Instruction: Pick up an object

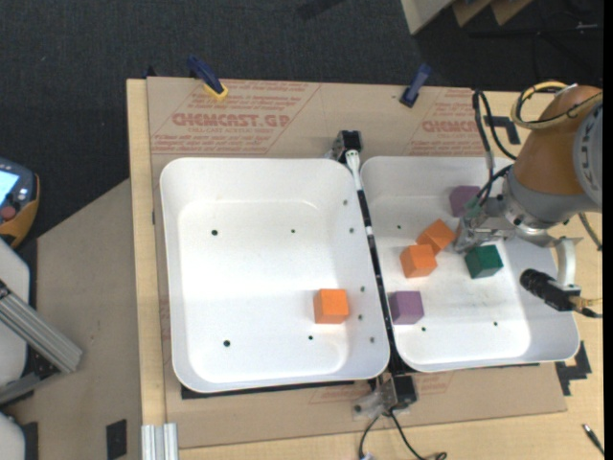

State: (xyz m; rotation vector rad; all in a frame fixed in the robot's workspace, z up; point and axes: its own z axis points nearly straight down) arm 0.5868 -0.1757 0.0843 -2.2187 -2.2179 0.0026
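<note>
My gripper (475, 236) hangs low over the right bin (460, 353), coming in from the right under the grey arm with its orange band (554, 151). Its tip is right at the upper left edge of a green cube (486, 262); I cannot tell whether it touches it. Just left of the tip lie two orange blocks, one tilted (439, 235) and one below it (419, 260). A purple block (465, 199) sits behind the gripper, partly hidden. Another purple cube (406, 306) lies near the bin's left wall.
The left bin (192, 257) holds one orange cube (331, 306) near its front right. A black divider clamp (350, 146) sits between the bins at the back. A black part of the arm's mount (546, 290) hangs over the right bin's right side.
</note>
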